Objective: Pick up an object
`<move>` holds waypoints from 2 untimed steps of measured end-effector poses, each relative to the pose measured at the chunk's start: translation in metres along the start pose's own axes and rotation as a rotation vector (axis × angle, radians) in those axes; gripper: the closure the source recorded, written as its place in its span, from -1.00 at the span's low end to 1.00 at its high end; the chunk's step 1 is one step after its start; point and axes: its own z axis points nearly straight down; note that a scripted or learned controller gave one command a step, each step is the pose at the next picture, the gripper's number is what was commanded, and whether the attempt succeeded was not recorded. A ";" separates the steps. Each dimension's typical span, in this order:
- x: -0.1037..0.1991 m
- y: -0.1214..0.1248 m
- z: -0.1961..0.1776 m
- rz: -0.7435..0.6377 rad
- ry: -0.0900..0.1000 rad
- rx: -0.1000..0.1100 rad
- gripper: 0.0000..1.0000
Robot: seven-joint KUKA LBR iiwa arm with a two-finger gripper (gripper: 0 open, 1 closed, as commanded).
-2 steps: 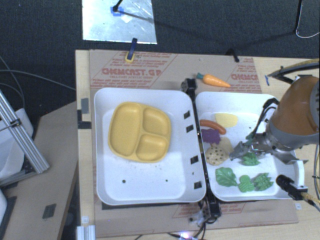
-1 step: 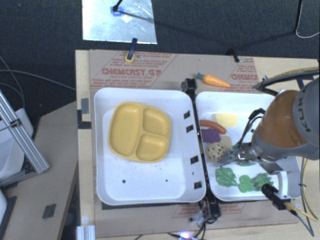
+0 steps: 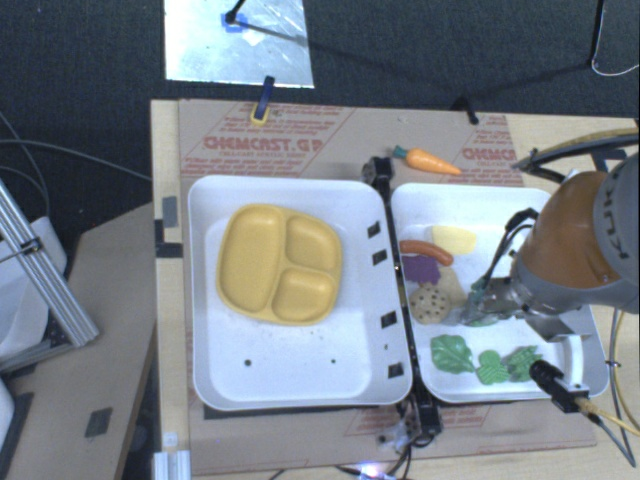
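Camera view looks down on two bins set side by side on the tabletop (image 3: 170,298). In the left bin (image 3: 205,368) we see a yellow tray (image 3: 280,264) lying flat with its three compartments up, taking most of the floor. The right bin (image 3: 500,203) carries the small pickable things, bunched toward its left wall: a sausage (image 3: 426,252), a pale yellow piece (image 3: 453,238) just behind it, a speckled cookie (image 3: 430,302), and green leaves (image 3: 480,360) along the near edge. A carrot (image 3: 427,160) lies outside, on the cardboard beyond the bins.

We find the arm (image 3: 570,243) reaching in from the right and bent low over the right bin, which we judge puts the pincer (image 3: 484,304) down among the items, just right of the cookie. The wrist hides its tips, so we cannot tell whether it is apart or together, nor whether anything is caught. We judge the cookie the likeliest target.
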 end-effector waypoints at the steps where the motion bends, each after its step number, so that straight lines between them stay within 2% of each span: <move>1: 0.013 -0.010 0.007 -0.004 0.011 0.013 1.00; 2: 0.107 0.006 -0.089 -0.020 0.019 0.014 1.00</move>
